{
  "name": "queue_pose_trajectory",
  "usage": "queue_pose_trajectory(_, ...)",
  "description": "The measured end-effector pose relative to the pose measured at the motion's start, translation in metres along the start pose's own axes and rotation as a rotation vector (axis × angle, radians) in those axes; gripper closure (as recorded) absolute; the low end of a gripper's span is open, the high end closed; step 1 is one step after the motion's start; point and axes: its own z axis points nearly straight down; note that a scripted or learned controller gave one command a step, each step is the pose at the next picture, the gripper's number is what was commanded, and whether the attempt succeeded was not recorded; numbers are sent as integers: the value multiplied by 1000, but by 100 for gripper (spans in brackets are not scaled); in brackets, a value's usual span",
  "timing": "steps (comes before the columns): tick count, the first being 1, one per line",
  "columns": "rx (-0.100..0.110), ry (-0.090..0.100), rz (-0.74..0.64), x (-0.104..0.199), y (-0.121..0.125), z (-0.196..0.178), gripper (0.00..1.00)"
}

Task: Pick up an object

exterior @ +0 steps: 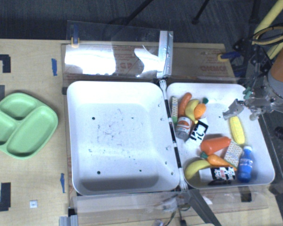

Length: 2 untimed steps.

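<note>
Camera view shows you the gripper (237, 108) near the right bin's (217, 91) far edge, above the corn cob (236, 129), whose long axis runs far-to-near; jaw opening is unclear.

The arm (279, 74) runs off the right edge, so little more than its wrist can be seen. The claw (237, 108) is a tangle of grey metal over the right bin (269, 173); whether its fingers are spread or closed cannot be told. In that bin's near end, the banana (193, 167) lies partly under a carrot (218, 161) and a small black-and-white box (223, 173), whose print is too small to read. The can (183, 127) has a label too blurred to make out. At the far side, glare whitens a clear plastic sheet (113, 55). The surface (23, 182) is cut by the left and near edges.
</note>
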Motion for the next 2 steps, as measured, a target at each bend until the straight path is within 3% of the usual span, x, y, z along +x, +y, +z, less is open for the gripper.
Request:
queue_pose_trajectory(1, 2, 0, 5, -29, 12, 35, 0)
queue_pose_trajectory(2, 4, 1, 37, -34, 1, 59, 0)
